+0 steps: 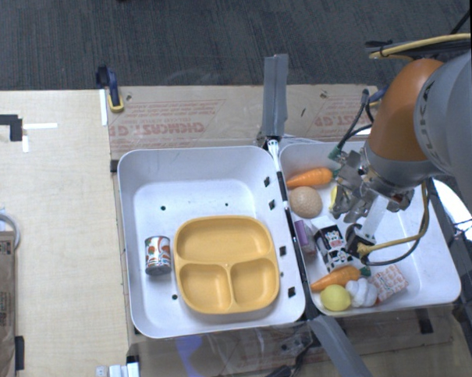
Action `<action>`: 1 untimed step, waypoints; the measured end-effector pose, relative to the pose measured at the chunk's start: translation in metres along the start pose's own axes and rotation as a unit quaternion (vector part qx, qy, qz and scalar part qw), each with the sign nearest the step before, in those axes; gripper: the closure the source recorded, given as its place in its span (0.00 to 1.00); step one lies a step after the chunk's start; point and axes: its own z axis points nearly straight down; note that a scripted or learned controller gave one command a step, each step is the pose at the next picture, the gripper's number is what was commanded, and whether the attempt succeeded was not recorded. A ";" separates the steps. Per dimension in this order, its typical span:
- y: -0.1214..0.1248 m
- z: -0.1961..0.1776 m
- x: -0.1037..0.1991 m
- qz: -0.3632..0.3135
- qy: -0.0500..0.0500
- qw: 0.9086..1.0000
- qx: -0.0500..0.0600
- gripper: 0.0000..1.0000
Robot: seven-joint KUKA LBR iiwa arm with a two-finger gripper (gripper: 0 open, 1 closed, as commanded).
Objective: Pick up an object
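My gripper (348, 205) hangs low over the middle of the right bin (435, 288), below the arm's orange band. Just left of it lie an orange carrot (309, 177) and a tan egg-shaped ball (304, 202). Below it sit a small black-and-white box (330, 246) and a purple item (302, 235) by the bin's left wall. A second carrot (335, 278), a yellow lemon (335, 298), a white object (365, 294) and a red-and-white packet (389, 281) crowd the near edge. Nothing shows held in the gripper.
The left bin (136, 227) holds a yellow divided plate (226, 264) and a small can (157, 255) standing to its left. A grey divider (275, 96) rises between the bins at the back. Cables (395, 251) loop from the wrist over the right bin.
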 end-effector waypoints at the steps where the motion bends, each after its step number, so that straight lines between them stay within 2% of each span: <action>1: 0.041 -0.025 0.010 0.259 0.000 0.966 -0.001 1.00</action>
